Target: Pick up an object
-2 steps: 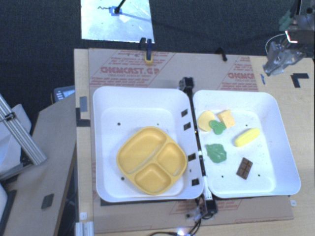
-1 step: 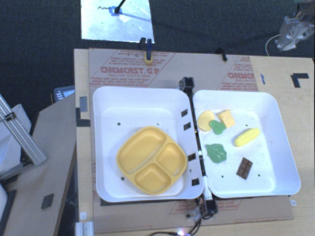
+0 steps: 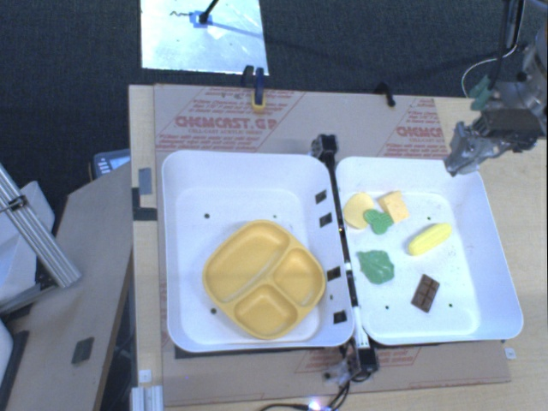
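Yellow three-compartment plastic tray [image 3: 264, 288] in left white bin [image 3: 184, 178]; right white bin [image 3: 488, 229] holds pale yellow wedge [image 3: 358, 206], yellow cube [image 3: 395, 205], small green piece [image 3: 378, 221] between them, yellow banana [image 3: 428, 239] to the right, green leafy piece [image 3: 376, 266] and brown chocolate bar [image 3: 425, 293] nearer front; hand [image 3: 462, 157] above right bin's far rim.

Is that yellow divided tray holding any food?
No. The yellow tray sits in the left bin with all three compartments bare; the toy food lies in the right bin.
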Robot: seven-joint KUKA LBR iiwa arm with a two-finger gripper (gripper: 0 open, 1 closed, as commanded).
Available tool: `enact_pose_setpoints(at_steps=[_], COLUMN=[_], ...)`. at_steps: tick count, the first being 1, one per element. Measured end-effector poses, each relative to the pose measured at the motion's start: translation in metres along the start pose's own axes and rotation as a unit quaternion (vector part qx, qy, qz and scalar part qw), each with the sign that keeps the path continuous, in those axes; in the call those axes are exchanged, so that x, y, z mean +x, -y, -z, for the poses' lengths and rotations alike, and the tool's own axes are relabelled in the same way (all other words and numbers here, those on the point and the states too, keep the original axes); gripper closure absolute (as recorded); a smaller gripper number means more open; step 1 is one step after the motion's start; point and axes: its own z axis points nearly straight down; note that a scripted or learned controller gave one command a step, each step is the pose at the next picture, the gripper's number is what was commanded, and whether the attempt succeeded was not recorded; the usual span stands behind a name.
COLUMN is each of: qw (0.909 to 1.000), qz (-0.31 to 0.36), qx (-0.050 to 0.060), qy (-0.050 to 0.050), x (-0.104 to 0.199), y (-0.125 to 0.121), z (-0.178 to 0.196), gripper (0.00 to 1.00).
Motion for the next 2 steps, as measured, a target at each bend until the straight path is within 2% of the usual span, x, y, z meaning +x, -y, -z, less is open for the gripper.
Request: enact_pose_setpoints(at_steps=[1, 2], qw=[1.0000, 1.0000], qz=[-0.005, -0.002], qx=[-0.005, 0.005], qy=[0.003, 0.001], x=[-0.037, -0.004], y=[-0.082, -0.013], z=[0.035, -0.071], gripper=[1.00, 1.00])
